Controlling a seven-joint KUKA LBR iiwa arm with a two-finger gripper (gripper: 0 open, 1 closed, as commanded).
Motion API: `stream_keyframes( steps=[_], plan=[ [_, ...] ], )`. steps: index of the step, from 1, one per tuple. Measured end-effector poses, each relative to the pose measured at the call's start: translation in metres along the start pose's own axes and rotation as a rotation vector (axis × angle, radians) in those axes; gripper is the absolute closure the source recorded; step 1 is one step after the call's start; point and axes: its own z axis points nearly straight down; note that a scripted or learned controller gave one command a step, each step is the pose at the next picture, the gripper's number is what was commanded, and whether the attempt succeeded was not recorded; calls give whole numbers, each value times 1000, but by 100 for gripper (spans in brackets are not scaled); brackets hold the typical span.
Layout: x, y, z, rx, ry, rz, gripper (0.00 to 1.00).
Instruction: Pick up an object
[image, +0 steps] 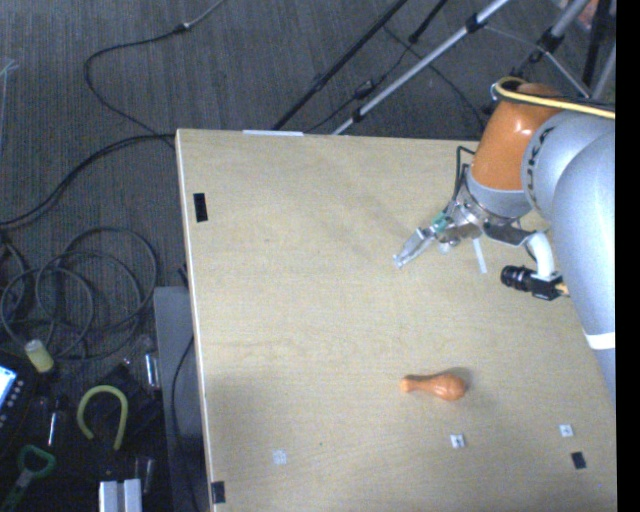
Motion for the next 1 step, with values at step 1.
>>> stream_keyframes(
  steps=[1],
  plan=[
    [0, 0, 0, 0, 0, -1, 0]
  ],
)
